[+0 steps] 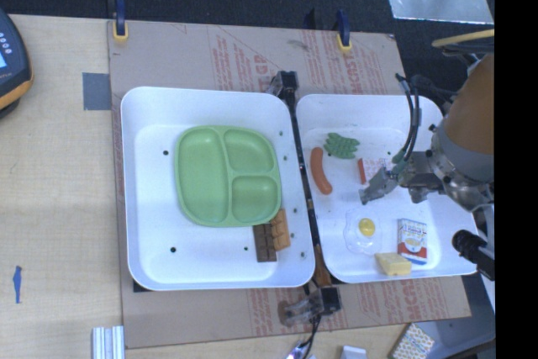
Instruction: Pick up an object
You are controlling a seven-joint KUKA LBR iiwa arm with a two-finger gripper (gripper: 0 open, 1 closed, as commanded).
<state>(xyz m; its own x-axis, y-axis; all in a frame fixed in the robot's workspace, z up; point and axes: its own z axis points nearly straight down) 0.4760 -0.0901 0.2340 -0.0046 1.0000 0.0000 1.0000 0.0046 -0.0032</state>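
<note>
Gripper [376,186] sits over the right white bin [332,108], roughly mid-bin; can't tell its finger state. Nearby: thin red stick [361,171] just left of it, orange-red sausage [320,171] further left, green leafy toy [342,145] above that. Fried-egg toy [366,228] below the gripper, small printed carton [412,237] and yellow cheese wedge [392,265] crowd the near edge. Left white bin [143,256]: green divided plate [227,176] central, brown chocolate-bar piece [271,237] touching its lower right rim, open floor along left and near walls.

Brown cardboard sheet [244,55], blue clamps [119,13], grey tape patch [96,91]
</note>
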